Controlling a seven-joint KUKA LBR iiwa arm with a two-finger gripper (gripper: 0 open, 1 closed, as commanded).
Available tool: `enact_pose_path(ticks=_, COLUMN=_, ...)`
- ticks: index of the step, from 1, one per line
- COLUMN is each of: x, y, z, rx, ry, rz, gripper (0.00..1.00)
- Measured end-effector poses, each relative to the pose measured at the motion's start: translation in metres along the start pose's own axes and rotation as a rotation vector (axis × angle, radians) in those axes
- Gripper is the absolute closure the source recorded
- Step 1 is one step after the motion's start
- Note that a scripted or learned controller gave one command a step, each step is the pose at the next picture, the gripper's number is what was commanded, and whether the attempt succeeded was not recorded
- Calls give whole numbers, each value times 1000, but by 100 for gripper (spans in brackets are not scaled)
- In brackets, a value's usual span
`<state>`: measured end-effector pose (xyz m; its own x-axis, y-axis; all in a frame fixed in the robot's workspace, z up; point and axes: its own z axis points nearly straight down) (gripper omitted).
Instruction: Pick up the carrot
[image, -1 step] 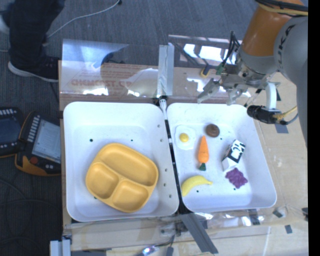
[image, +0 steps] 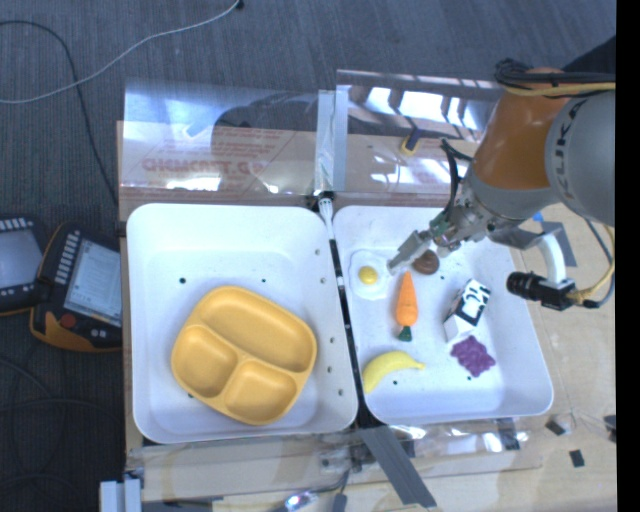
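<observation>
Nearest the camera, at the bottom edge of the right bin (image: 520, 400), lies a yellow banana (image: 388, 368), and the yellow divided tray (image: 243, 352) sits in the left bin (image: 160, 300) at about its 6 o'clock. The carrot (image: 405, 301) lies in the right bin, close to its middle and toward the left wall, pointed tip at 12 o'clock and green top at 6 o'clock, just beyond the banana. At the carrot's 10 o'clock rests a fried egg (image: 369, 276); at its 1 o'clock sits a small brown object (image: 427, 264); at 3 o'clock lies a black-and-white box (image: 467, 306), with a purple grape bunch (image: 472, 355) at about 4 o'clock. The gripper (image: 420, 247) hangs over the far half of the right bin, at the carrot's 12 to 1 o'clock, and nothing is seen between its fingers; whether they stand apart or together cannot be told from this slanted view. The step in hand looks like the approach: the carrot is on the bin floor, not yet grasped. The next move calls for shifting toward 6 o'clock until the gripper is centred over the carrot's body, turning the wrist so the fingers straddle its narrow width, and descending without nudging the brown object or the egg close by.
</observation>
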<state>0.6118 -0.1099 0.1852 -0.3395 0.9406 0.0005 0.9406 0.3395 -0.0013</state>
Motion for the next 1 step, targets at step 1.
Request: enact_pose_path(ticks=1, x=4, y=-18, z=88, rx=-1, ry=0, rz=-258, gripper=0)
